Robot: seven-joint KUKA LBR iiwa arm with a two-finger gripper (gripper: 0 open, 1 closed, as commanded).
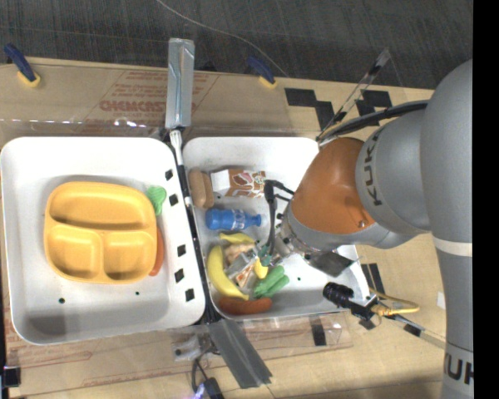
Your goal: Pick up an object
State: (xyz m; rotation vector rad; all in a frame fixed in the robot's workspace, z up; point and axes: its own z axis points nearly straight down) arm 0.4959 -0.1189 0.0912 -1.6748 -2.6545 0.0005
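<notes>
Beside curved banana (219, 274), claw (270, 254)

We count two white bins: the left bin (17, 223) and the right bin (249, 150). The left one holds one yellow divided tray (100, 231). In the right we see one blue bottle (229, 220), one banana (219, 277) and one brown-and-white packet (245, 182).

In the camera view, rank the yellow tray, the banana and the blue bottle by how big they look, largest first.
1. yellow tray, by far the largest.
2. banana.
3. blue bottle, though the banana is partly covered, so these two are close.
</notes>
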